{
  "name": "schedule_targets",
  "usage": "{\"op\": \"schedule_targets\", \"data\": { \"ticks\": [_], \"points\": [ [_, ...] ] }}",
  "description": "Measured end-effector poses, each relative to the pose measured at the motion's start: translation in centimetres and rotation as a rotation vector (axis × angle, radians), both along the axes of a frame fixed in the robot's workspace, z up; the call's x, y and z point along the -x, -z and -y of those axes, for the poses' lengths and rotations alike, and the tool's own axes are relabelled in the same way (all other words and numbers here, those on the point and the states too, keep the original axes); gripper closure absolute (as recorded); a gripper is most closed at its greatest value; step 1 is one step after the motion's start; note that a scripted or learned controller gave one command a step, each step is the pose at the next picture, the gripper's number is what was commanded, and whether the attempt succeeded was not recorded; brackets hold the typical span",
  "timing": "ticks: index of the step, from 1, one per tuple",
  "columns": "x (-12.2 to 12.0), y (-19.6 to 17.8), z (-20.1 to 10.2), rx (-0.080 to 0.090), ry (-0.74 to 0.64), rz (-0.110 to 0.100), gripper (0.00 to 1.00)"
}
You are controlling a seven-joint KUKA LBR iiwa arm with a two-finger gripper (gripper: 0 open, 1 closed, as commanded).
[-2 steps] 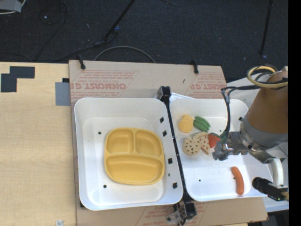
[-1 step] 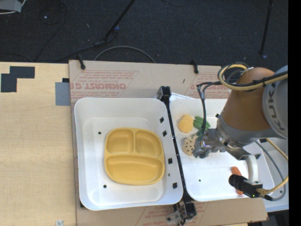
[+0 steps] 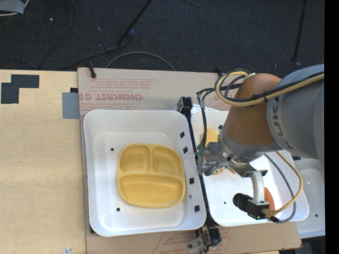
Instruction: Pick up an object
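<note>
camera view: slanted look down on both bins
arm [image 3: 265,120]: over right bin [image 3: 296,208], right of the left bin [image 3: 137,126]
yellow tray [image 3: 151,174]: in left bin
hand [image 3: 214,163]: state untellable
orange object [image 3: 268,196]: right bin
risk: arm's bulk hides targets; grasp may miss

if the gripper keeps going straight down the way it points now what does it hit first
Most likely the bare floor of the right bin, near its left wall; the gripper points down there. Depth is unclear from above.
</note>
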State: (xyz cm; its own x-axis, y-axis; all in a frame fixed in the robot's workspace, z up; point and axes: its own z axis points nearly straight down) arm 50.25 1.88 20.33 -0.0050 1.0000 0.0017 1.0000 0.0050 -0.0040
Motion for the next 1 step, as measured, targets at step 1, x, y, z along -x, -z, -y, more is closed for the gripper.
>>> {"op": "schedule_targets", "data": {
  "ticks": [1],
  "points": [
    [-0.85,0.47,-5.26,0.0,0.0,0.0,1.0]
  ]
}}
